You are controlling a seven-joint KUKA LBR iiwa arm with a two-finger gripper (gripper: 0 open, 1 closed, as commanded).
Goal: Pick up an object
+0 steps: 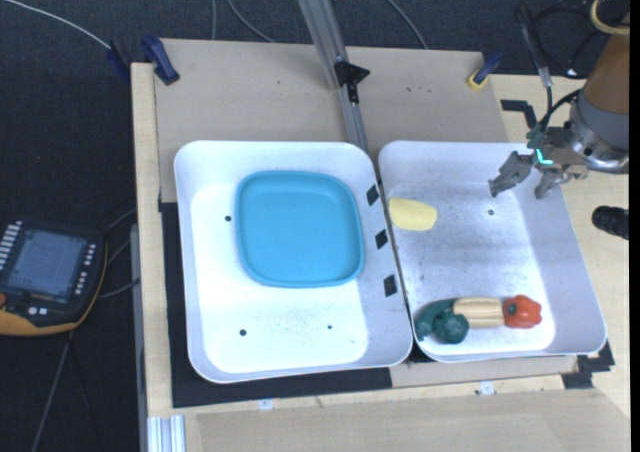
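The grey arm's two-finger gripper (527, 176) hovered over the far right corner of the shallow white right-hand bin (480, 260), its fingers spread apart with nothing between them. Inside that bin, a pale yellow rounded piece (412, 214) lay against the left wall, well apart from the gripper. A dark green lump (443, 324), a tan cylinder (478, 312) and a red round piece (521, 312) sat in a row along the bin's near edge. The approach step seemed in hand; next the gripper would need to travel over one object and descend.
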